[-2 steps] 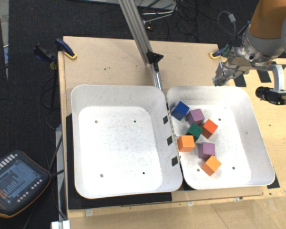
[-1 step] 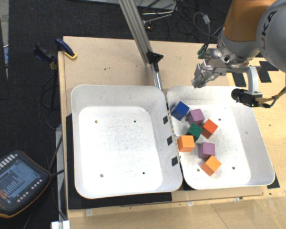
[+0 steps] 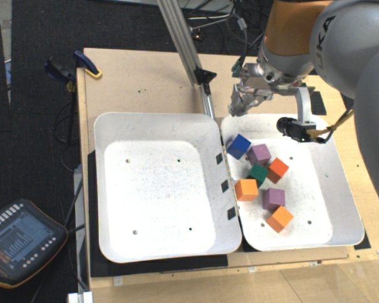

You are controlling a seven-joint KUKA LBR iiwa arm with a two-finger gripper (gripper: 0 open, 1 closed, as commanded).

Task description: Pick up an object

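Several small cubes lie in the right bin [image 3: 341, 201]: a blue one [image 3: 239, 146], a purple one [image 3: 260, 154], a green one [image 3: 258, 173], orange ones [image 3: 278, 169] [image 3: 246, 189] [image 3: 280, 218] and a second purple one [image 3: 273, 198]. My gripper [image 3: 237, 108] hangs above the far left corner of that bin, a little beyond the blue cube. Nothing shows between its tips.
The left bin [image 3: 114, 137] sits beside the right one on the wooden bench. A slanted metal rod [image 3: 183, 43] runs down to the gap between the bins. A black camera unit [image 3: 294, 128] hangs off the wrist. A teach pendant [image 3: 19, 238] lies at lower left.
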